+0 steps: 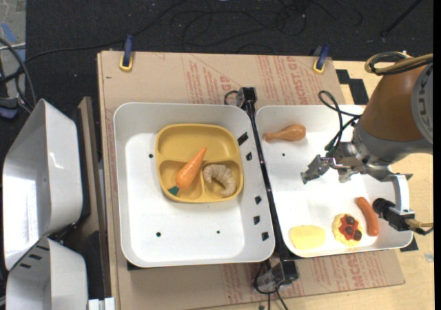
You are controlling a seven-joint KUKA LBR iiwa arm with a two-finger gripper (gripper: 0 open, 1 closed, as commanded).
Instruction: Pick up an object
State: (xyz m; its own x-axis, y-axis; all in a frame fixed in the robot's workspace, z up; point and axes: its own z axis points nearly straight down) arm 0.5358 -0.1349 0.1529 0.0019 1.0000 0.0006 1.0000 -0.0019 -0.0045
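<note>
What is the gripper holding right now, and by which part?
Nothing. The gripper hangs over bare floor of the right white bin, with no object between its fingers; the tan chicken drumstick lies apart.

My brown cardboard-covered tabletop [207,71] carries two shallow white plastic bins: left bin [138,233] touching right bin [303,112] beside it.

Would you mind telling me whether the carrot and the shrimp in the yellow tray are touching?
Apart. The camera view shows the carrot and the shrimp in separate compartments of the yellow tray, with a raised divider between them.
</note>
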